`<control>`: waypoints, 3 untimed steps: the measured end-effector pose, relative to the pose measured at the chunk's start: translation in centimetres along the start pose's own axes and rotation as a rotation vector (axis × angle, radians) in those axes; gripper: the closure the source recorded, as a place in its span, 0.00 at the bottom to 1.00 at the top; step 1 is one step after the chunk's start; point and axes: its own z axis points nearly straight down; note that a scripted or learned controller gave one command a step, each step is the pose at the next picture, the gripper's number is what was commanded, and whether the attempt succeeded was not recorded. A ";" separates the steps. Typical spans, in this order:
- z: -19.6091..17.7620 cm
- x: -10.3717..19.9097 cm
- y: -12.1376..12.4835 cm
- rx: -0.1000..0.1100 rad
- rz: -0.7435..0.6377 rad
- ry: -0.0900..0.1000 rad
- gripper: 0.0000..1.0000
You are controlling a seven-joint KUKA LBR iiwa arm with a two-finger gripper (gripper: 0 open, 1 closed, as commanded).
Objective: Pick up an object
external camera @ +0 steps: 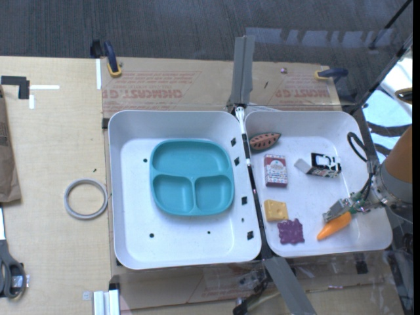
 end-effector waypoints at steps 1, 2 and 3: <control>-0.9 -0.2 0.1 -0.004 0.002 -0.006 1.00; 0.0 1.7 0.5 -0.001 0.150 -0.004 1.00; 0.0 1.7 0.4 -0.001 0.151 -0.004 0.00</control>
